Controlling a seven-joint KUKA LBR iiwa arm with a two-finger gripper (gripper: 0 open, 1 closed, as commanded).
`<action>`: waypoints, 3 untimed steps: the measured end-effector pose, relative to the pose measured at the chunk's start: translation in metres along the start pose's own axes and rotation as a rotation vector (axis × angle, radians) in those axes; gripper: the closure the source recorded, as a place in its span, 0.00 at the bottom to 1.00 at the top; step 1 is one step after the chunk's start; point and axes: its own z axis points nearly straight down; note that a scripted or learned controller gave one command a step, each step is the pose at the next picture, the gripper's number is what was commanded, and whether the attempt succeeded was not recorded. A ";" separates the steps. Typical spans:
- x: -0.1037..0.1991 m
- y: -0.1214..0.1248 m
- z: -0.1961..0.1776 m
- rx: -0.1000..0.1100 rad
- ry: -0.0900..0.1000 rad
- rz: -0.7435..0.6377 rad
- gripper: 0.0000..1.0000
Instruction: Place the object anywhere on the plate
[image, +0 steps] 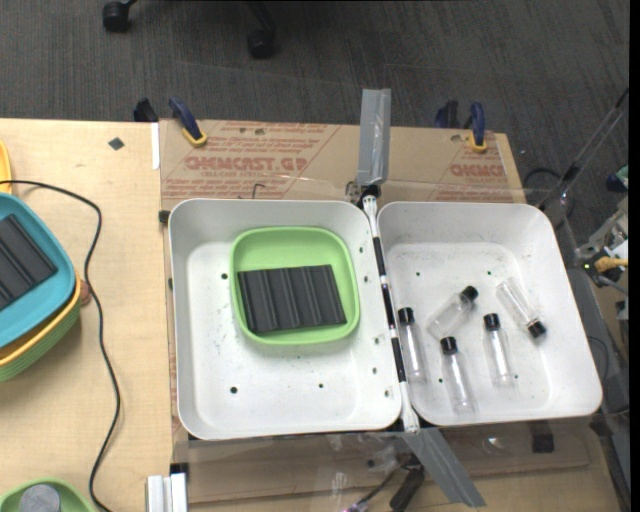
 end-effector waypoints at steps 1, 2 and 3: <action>-0.034 0.008 -0.034 0.000 0.000 0.232 0.00; -0.036 0.007 -0.007 0.002 -0.001 0.236 0.00; -0.037 0.007 0.036 0.003 -0.001 0.238 0.00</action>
